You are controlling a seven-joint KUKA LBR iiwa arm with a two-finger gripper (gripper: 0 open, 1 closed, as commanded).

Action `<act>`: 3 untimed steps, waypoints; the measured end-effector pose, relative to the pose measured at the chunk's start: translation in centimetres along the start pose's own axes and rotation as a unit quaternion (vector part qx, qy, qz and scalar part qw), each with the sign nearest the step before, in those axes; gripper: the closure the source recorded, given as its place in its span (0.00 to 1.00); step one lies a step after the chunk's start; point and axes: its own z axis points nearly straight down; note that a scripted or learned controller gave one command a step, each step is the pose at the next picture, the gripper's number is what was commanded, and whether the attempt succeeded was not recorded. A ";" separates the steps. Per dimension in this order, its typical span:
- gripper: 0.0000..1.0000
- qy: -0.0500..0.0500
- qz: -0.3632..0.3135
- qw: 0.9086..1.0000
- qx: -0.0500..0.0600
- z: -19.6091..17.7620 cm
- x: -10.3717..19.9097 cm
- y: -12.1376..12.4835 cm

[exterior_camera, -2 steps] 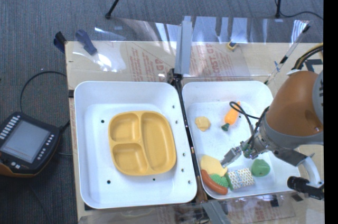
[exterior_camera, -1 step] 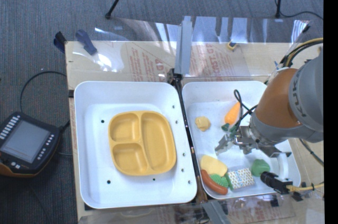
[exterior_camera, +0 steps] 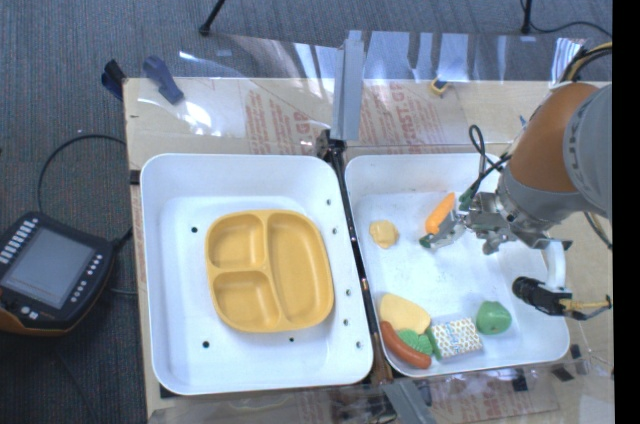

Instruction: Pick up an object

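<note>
Pincer (exterior_camera: 447, 234) low in right bin (exterior_camera: 455, 174), fingers look spread, nothing between them. Orange carrot (exterior_camera: 440, 212) just above its tip, possibly touching; hard to tell. Pale yellow lump (exterior_camera: 384, 233) to its left, apart. Below, near bin's front: yellow piece (exterior_camera: 404, 312), hot dog (exterior_camera: 404, 348), checkered block (exterior_camera: 456, 337), green ball (exterior_camera: 493, 317). Far left: yellow divided plate (exterior_camera: 269, 269) in left bin (exterior_camera: 168, 212).

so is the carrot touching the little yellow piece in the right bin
Apart. The camera view shows bare white floor of the right bin between the carrot and the yellow piece, which lies to the carrot's lower left.
</note>
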 end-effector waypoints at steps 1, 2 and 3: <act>0.00 0.000 0.033 0.999 -0.002 -4.3 2.2 7.2; 0.00 0.000 0.042 0.999 0.005 2.7 1.1 6.8; 1.00 0.000 0.038 0.999 0.002 1.3 1.4 7.0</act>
